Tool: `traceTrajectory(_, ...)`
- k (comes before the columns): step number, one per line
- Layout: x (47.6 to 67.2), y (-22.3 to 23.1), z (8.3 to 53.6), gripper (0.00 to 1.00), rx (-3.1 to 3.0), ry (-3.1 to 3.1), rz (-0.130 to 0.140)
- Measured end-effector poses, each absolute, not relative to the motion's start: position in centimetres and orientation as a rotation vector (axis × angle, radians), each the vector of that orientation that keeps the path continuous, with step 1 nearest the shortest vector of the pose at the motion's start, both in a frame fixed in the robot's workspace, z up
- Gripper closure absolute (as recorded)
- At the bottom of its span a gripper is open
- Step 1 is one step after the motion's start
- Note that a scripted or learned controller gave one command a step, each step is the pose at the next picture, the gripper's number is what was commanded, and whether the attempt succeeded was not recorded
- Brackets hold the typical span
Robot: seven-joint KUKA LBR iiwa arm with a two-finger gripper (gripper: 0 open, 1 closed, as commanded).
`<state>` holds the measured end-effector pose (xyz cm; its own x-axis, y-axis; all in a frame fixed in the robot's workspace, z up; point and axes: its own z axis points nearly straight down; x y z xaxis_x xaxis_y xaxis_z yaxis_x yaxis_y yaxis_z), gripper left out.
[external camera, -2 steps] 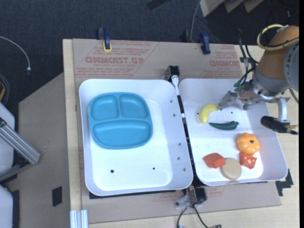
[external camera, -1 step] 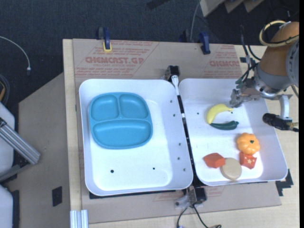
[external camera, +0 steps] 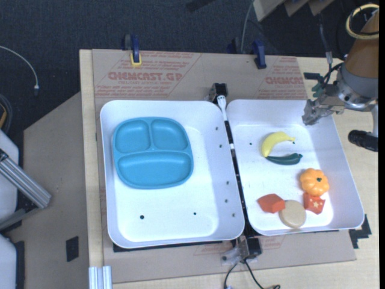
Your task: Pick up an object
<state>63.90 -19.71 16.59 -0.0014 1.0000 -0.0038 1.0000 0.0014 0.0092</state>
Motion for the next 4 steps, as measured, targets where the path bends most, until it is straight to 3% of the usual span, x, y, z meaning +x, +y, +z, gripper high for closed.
traceTrajectory(1, 64.4, -19.8, 23.1, 1.00, 2.212, 2.216, 0.007)
traceTrajectory(2, 64.5, -19.8, 23.6, 1.00, 2.216, 2.219, 0.002)
traceTrajectory(4, 61.8, -10.0, 23.7, 1.00, 2.217, 2.230, 0.001)
